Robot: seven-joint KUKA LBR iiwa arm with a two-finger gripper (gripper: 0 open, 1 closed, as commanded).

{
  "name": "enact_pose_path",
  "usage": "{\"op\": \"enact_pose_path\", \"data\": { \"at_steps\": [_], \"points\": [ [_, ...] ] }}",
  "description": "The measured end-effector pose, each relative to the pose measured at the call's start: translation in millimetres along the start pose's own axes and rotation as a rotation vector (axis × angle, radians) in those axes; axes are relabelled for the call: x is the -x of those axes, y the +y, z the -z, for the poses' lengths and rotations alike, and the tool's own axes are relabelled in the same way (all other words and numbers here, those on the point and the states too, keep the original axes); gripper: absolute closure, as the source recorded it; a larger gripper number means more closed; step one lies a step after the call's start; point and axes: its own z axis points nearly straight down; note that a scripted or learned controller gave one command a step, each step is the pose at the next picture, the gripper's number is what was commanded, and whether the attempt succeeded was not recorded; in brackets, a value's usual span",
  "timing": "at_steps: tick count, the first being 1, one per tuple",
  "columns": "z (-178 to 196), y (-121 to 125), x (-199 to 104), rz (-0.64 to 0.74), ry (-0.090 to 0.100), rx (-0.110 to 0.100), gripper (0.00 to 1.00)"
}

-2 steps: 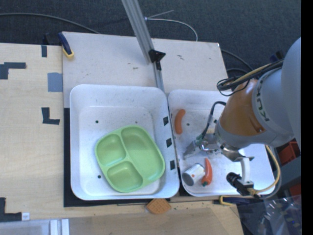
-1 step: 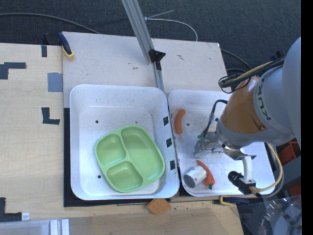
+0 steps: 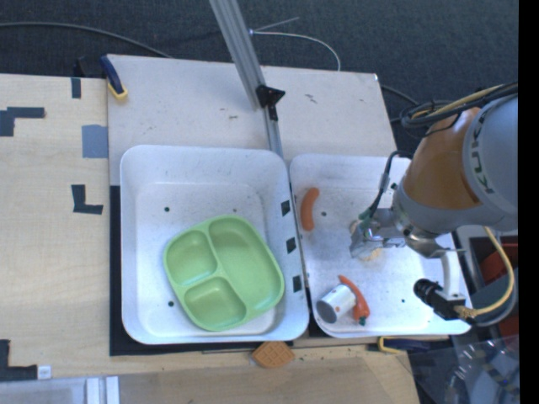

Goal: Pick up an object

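Nearest the lens, at the bottom edge of the bench, a small tan waffle-like piece [image 3: 271, 355] lies just outside the two bins, below the seam between them.

Left bin [image 3: 135, 225]: holds a green divided plate [image 3: 223, 272], three compartments, lying flat toward the lower right of the bin.

Right bin [image 3: 337, 175]: three loose items. An orange sausage [image 3: 309, 208] lies near the upper left corner, close to the wall shared with the left bin, set roughly lengthwise up-down. At the lower left, a small white cup [image 3: 336, 302] lies on its side, and a carrot [image 3: 356, 298] touches it on the right, slanted.

Arm [image 3: 455, 183] enters from the right, grey with an orange band, wrist down over the middle of the right bin. Gripper [image 3: 369, 244] sits low over the bin floor, well apart from the sausage and above the cup and carrot. Something pale shows at its tip; cannot tell what, nor whether the gripper is parted or closed.

Beyond the bins: a slanted metal pole [image 3: 240, 36] and a blue-and-yellow clamp [image 3: 114, 78] on the board's upper left.
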Motion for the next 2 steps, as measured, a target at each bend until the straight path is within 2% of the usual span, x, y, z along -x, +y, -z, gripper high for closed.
{"op": "enact_pose_path", "data": {
  "at_steps": [2],
  "points": [
    [125, 5, -7, 0.001, 0.000, 0.002, 1.00]
  ]
}}
